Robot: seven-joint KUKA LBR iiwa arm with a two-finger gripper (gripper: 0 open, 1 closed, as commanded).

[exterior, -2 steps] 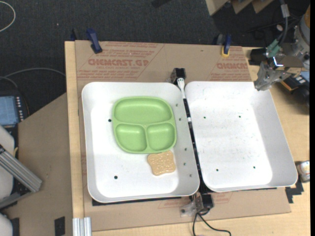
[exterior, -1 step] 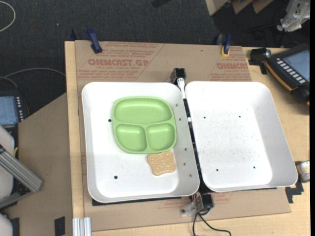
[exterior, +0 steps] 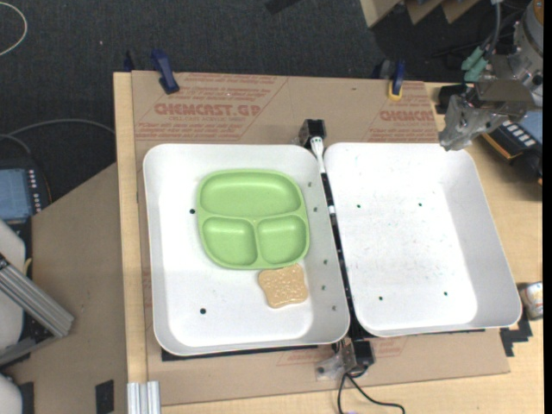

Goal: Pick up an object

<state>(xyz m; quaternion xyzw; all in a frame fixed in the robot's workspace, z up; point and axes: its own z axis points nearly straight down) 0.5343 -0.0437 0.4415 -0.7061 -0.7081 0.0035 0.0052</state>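
A green divided plate (exterior: 253,217) with three compartments lies in the left bin (exterior: 172,317). Just below it, touching its lower edge, sits a tan toast-like piece (exterior: 285,286). My gripper (exterior: 455,133) hangs at the upper right, over the far right corner of the right bin (exterior: 483,257), well away from both objects. Nothing shows between its fingers.
The two white bins rest side by side on a brown cardboard sheet (exterior: 216,102) clamped to the bench. A black bracket (exterior: 312,132) sits at the bins' top joint. Equipment and cables crowd the upper right beyond the bench.
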